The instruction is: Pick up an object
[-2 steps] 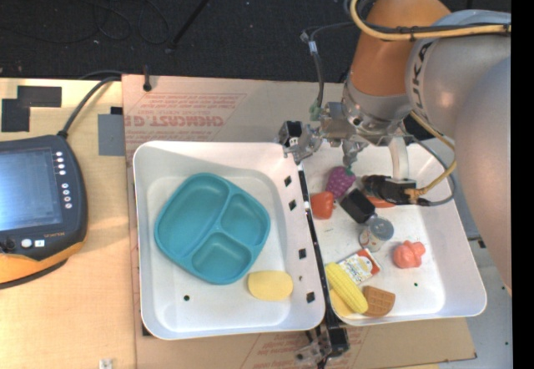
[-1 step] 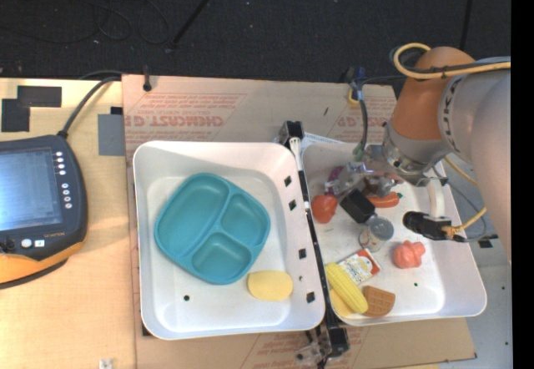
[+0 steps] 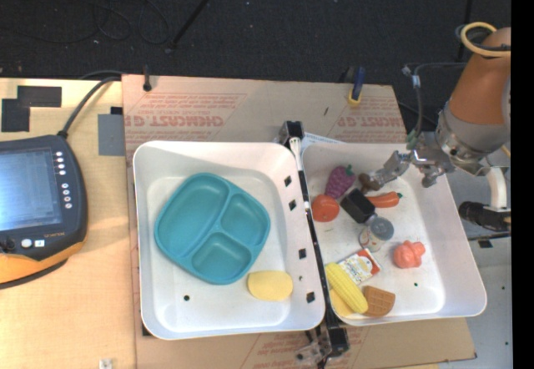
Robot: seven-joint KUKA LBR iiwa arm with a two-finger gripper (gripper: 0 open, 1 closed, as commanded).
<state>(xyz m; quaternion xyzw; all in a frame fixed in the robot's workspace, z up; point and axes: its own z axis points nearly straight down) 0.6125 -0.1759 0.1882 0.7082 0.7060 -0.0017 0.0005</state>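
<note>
Toys crowd the right bin (image 3: 467, 275): grapes (image 3: 339, 181), tomato (image 3: 324, 208), black block (image 3: 357, 206), carrot (image 3: 385, 199). The gripper (image 3: 375, 181) hovers at center right over the block, fingers apart, holding nothing.

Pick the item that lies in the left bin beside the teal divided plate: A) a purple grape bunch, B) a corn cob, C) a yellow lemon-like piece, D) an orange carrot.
C: the yellow lemon-like piece lies by the teal divided plate in the left bin; the corn cob, grape bunch and carrot lie in the right bin.
</note>
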